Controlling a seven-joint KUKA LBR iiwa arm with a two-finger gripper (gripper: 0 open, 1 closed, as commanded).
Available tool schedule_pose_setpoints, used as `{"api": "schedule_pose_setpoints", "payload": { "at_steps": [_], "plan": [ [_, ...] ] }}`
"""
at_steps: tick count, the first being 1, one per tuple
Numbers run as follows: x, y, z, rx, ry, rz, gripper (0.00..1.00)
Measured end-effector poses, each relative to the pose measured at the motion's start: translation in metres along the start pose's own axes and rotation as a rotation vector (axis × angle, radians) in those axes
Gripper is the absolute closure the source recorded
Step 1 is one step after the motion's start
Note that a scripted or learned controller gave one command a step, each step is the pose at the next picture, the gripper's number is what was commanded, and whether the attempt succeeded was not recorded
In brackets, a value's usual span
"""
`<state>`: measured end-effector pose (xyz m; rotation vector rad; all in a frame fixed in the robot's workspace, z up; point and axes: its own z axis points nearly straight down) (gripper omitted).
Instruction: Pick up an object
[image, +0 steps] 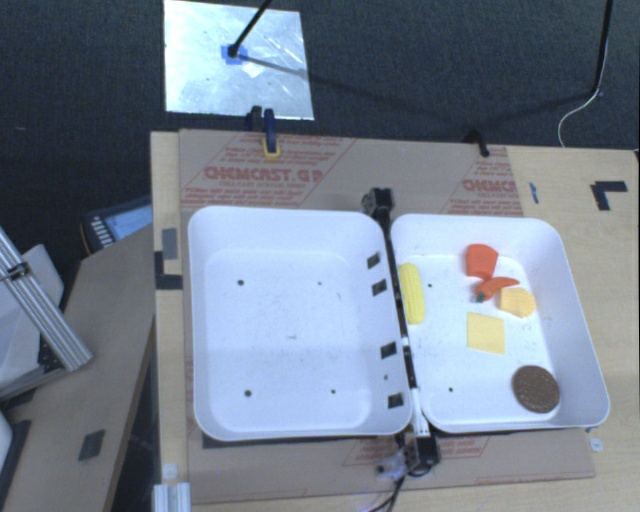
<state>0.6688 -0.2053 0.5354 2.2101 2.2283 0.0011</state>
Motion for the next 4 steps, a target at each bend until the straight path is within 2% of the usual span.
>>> {"api": "schedule_pose_setpoints", "payload": {
  "at_steps": [4],
  "plan": [
    [0.0000,0.0000,0.0000,0.000,0.000,0.000,1.00]
  ]
}}
